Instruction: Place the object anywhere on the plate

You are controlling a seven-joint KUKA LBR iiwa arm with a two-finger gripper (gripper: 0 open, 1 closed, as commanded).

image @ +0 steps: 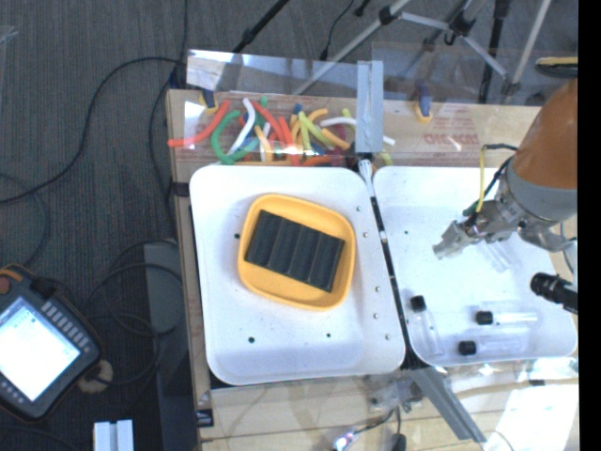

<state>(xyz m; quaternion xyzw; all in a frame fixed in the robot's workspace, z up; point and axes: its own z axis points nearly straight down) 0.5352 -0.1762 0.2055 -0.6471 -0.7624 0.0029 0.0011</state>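
Observation:
A yellow plate with a dark ridged centre lies in the left bin. My gripper hangs over the upper middle of the right bin, below the grey wrist and orange band; nothing shows held in it. Near that bin's front edge lie several small clear pieces with black caps, one beside a clear tube. They lie below and apart from the gripper.
A heap of coloured bendy tubes lies behind the bins on the bench. A raised divider runs between the two bins. A teach pendant sits on the floor at the lower left.

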